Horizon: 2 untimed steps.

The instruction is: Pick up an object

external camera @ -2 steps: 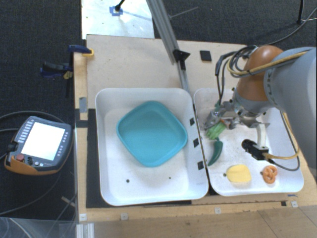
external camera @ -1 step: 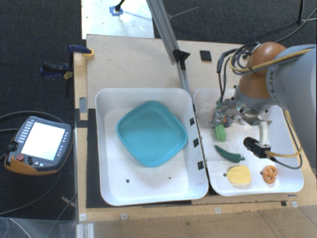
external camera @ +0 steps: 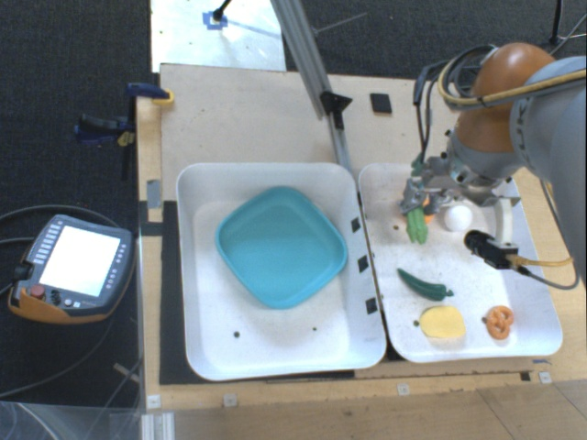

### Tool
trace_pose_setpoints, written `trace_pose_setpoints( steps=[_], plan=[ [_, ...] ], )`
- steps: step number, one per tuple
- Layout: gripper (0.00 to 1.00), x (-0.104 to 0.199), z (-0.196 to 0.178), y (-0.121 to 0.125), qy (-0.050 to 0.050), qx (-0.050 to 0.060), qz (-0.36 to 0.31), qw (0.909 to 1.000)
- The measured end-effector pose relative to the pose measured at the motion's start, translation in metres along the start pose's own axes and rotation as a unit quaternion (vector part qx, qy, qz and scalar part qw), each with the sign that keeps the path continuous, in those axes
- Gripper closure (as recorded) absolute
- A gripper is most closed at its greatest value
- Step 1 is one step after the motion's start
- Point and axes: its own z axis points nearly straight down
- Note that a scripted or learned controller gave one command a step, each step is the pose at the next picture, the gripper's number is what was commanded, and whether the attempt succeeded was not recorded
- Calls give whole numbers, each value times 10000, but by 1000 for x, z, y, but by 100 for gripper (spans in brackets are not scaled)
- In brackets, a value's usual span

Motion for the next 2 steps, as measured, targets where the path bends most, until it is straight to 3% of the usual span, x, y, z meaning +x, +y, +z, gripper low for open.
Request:
trace_pose_setpoints(
  steps=[1, 2],
  plan=[
    [100, 0, -48, 1, 0, 3, 2, 10000],
    [100, 55, -63, 12, 8, 17, -21, 10000]
  ],
)
